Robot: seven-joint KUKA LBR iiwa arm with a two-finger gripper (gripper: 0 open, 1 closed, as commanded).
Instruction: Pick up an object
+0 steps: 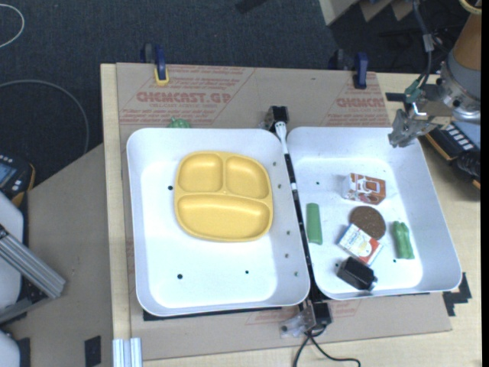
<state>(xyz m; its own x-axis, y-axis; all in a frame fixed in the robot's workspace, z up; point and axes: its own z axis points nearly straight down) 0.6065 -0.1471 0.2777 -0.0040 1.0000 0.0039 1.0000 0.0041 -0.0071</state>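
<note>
Looking down on the bench w/ two white bins side by side. Left bin (153, 228) has a yellow divided plate (224, 196) sitting a bit toward 12 o'clock of its middle, 3 compartments, nothing in them.

Right bin (435, 197) has all the small stuff, mostly in its 6 o'clock half: green stick (313, 223) near the 9 o'clock wall, orange/white packet (367, 188) around the centre, brown round disc (368, 221) just below that, a red/white packet (358, 243) touching the disc at its 7 o'clock, another green piece (403, 240) at 3 o'clock of the disc, and a black block (356, 274) down at 6 o'clock by the rim.

Gripper (403, 131) is up at the right bin's 1 o'clock corner, over the rim, well apart from all the items. Fingers point down, look slightly parted, nothing between them afaict.
</note>
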